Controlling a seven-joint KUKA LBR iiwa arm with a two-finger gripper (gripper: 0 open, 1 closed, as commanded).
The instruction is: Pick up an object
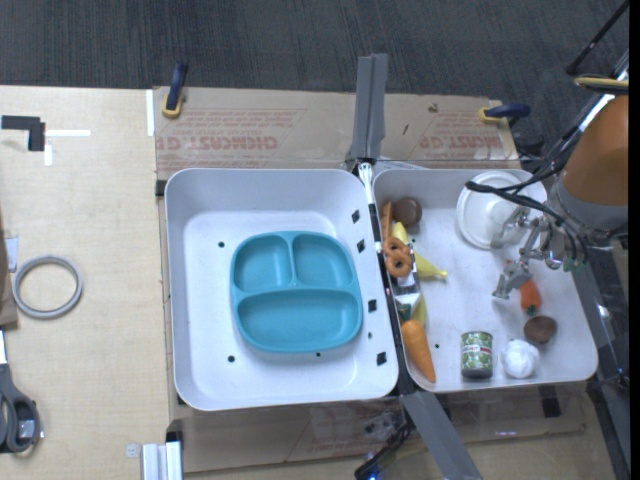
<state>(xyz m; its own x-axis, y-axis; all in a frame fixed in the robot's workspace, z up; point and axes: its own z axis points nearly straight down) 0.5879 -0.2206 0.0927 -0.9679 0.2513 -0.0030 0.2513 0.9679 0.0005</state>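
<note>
left to right. on the bare worktop (90, 388) lie a roll of grey tape (44, 286) and, at the lower edge, a pair of scissors (16, 420), both well apart from the bins and apparently set aside as rig-keeping tools. cardboard sheets (240, 133) under the bins carry red printing seen upside down; it is too faint to read with confidence. blue-and-yellow clamps (176, 88) pin the cardboard at the back, presumably so the bins cannot slide. the left bin (190, 218) holds a teal divided plate (296, 291) lying flat near its middle. the right bin (575, 368) holds the candidate objects: along its left wall a brown round item (405, 211), a pretzel-like piece (398, 259), a yellow banana-like piece (428, 267) and a carrot (417, 349), crowded together against the wall; toward the front a small can (477, 354) with a green label whose writing is too small to read, a white lump (519, 359) and a brown ball (540, 329); at the back a clear bowl (488, 210). the end effector (508, 288) hangs low over the right side of this bin, its tips just beside a small orange-red piece (530, 295), the likely target; whether its fingers are apart or together cannot be told, and nothing is seen held between them.
</note>
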